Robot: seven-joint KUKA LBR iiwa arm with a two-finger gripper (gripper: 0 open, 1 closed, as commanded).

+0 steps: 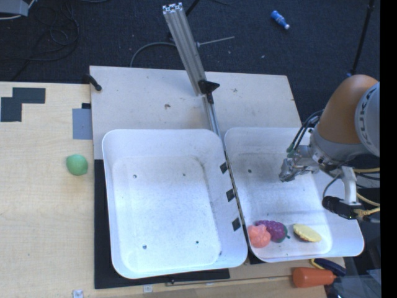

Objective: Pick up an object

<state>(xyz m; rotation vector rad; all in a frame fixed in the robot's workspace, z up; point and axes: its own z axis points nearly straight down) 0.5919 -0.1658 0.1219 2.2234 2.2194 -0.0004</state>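
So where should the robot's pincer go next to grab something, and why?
Probably toward the near end of the right bin and down. The pincer hangs over a bare patch of that bin's floor, while the pink toy, purple toy and yellow toy lie together by the near wall. The yellow one sits a little apart, so it looks easiest to grab.
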